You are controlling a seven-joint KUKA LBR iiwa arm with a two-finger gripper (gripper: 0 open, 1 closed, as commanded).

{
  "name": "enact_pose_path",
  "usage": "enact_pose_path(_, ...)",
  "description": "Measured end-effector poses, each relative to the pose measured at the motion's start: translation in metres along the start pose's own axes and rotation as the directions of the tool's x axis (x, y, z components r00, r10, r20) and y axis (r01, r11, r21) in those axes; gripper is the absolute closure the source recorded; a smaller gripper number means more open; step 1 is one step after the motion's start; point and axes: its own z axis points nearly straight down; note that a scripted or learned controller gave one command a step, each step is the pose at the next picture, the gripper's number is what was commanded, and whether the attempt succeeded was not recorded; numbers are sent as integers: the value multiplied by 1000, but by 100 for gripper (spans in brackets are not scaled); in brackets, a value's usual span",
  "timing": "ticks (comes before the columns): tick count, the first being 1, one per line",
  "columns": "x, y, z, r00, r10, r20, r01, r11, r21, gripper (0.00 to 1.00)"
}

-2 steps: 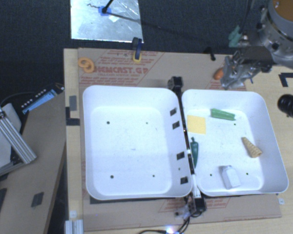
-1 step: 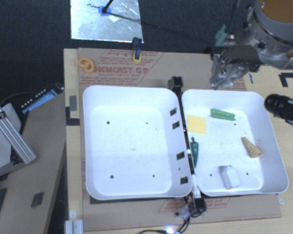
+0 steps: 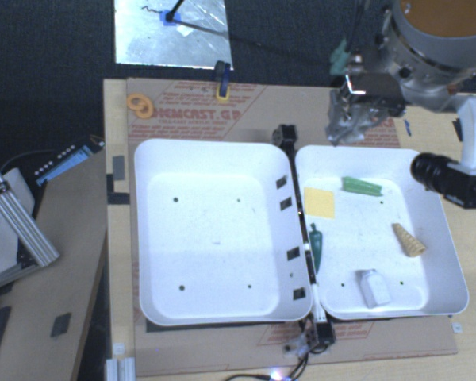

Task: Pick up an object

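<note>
Gripper point(image 3: 351, 128) hanging at upper right of the frame, above the far rim of the right bin point(image 3: 436, 292), metallic and blurred against the cardboard. Nothing visible between its parts, no object touching it; too smeared to say whether apart or together. Grey arm point(image 3: 440, 34) with orange band entering from the top right corner.

In the right bin, five objects, all lying loose on the white floor, all apart from the gripper. Yellow square point(image 3: 319, 202) near the bin's left wall, toward its upper half. Green oblong piece point(image 3: 361, 186) just right of and slightly above the yellow square, closest of all to the gripper yet still below it in the frame. Dark green pepper-shaped item point(image 3: 314, 244) tight against the divider between bins, below the yellow square. Tan cone point(image 3: 409, 240) at the right side of the bin, tip pointing up-left. Pale grey-white block point(image 3: 373, 287) near the lower rim, hard to separate from the floor.

Left bin point(image 3: 155, 292) beside it, rims touching along the middle. Black cylindrical fixture point(image 3: 436, 173) at the right bin's outer edge.
</note>
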Motion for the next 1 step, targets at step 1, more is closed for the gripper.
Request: enact_pose_path(1, 22, 0, 0, 1000, 0, 0, 0, 1000, 0, 100)
